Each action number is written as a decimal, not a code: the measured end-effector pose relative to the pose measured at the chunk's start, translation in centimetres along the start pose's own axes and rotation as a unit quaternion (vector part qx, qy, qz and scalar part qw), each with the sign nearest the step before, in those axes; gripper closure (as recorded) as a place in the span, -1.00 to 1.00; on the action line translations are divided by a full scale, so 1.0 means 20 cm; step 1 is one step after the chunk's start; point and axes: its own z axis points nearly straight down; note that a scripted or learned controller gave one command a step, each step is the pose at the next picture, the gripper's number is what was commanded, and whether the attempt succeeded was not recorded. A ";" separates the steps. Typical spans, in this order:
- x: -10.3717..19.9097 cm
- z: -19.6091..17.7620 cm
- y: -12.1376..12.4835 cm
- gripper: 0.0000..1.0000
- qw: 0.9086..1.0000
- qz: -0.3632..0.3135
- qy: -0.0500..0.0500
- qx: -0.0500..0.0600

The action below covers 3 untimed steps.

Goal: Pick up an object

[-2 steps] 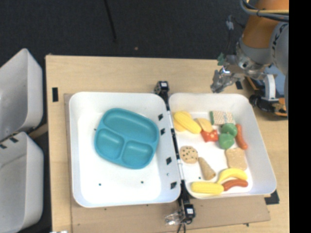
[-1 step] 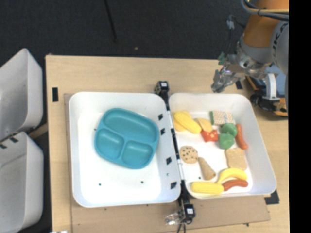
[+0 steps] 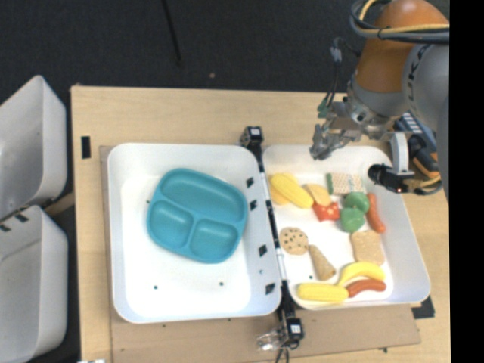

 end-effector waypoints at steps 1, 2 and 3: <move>0.06 -0.10 -0.03 1.00 1.000 -0.001 0.000 -0.002; 0.03 0.00 0.00 1.00 1.000 0.002 -0.001 0.000; 0.03 -0.09 0.01 1.00 1.000 0.001 0.000 -0.002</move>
